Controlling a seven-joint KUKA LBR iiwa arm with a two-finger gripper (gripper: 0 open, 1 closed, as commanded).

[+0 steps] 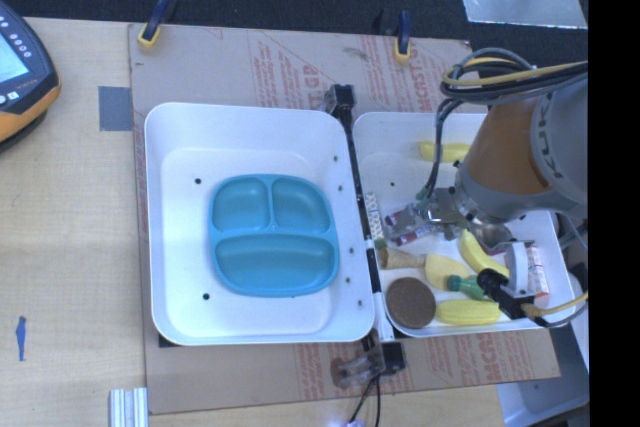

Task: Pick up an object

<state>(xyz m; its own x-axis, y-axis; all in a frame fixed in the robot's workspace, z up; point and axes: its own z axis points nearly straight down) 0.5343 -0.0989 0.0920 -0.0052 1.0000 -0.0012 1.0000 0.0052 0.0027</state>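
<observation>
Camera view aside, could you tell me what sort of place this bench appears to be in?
Probably a robotics lab test bench: two white bins clamped onto a board, a KUKA arm reaching over toy food, and a teach pendant at the edge.

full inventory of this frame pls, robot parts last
white bins: 2, white, side by side on the bench
divided plate: 1, blue, in the left bin
yellow pieces: several, yellow, right bin, around the arm
brown disc: 1, brown, right bin's near-left corner
clamps: 2, blue and yellow, cardboard's far edge
handheld controller: 1, orange and grey, bench's far-left edge
arm: 1, grey with orange band, over the right bin
tool: 1, dark, low in the right bin, amid small items
</observation>
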